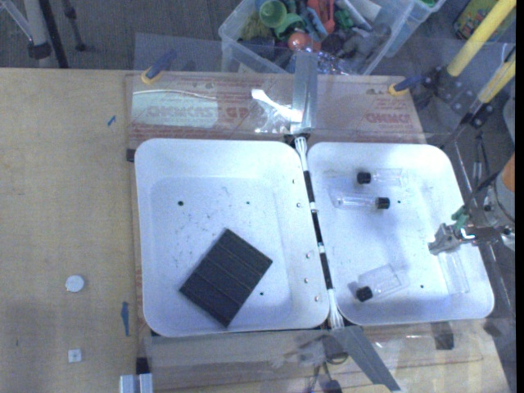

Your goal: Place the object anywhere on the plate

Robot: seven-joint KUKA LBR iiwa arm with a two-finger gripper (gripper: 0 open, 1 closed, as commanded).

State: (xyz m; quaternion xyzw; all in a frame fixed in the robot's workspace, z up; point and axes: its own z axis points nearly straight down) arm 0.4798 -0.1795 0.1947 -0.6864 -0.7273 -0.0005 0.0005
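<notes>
Cut off at the right edge — grey arm; small metal gripper [446, 240] too blurred to tell. Clear black-capped vials [360, 178] faint against white bin [393, 155].

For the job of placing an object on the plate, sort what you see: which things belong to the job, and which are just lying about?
Belong to the job:
- dark plate in the left bin
- three clear vials with black caps in the right bin
- gripper

Just lying about:
- tub of coloured toys
- small white disc on the bench
</notes>
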